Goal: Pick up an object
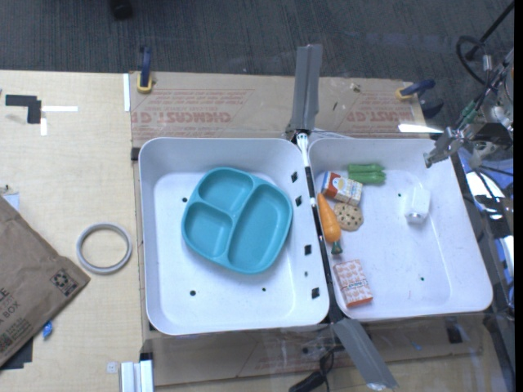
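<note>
Pincer (440,149): at right bin's (458,292) far right corner, apparently empty; opening cannot be told. Well left: white block (417,203), green item (365,172), carrot (328,217), cookie (348,216).

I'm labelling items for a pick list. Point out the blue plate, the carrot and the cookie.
blue plate (237,219), camera view, on its centre divider.
carrot (329,219), camera view, mid-body.
cookie (349,216), camera view, on its face.

Bright even overhead light, soft shadows, mild glare on white bins (163,300), slightly soft focus
</note>
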